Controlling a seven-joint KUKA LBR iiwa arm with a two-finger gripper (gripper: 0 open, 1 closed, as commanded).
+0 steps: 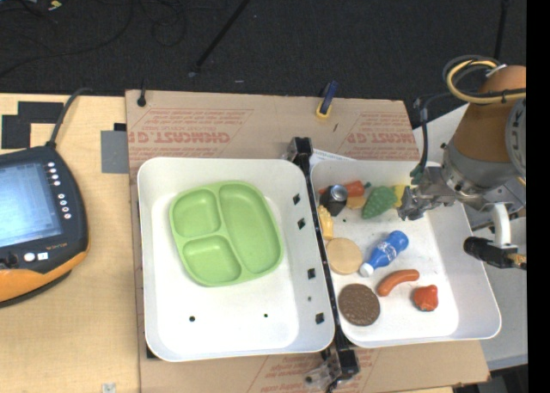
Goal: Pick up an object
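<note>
The right bin [468, 305] holds several toy foods: a blue bottle [384, 252], a red sausage [397, 281], a red strawberry-like piece [424, 297], a brown round patty [358, 304], a tan round biscuit [344, 255], a green leafy piece [379, 201], a dark can [333, 199] and a small orange piece [353, 189]. My gripper [415, 203] hangs low over the bin's far right part, just right of the green leafy piece and a small yellow piece [400, 193]. Nothing can be seen held in it.
The left bin [172, 322] contains a green divided plate [225, 232]. A teach pendant [34, 219] lies on the bench at far left. A blue and yellow clamp [326, 101] sits on the cardboard behind the bins. The arm's orange band [503, 82] stands at the right.
</note>
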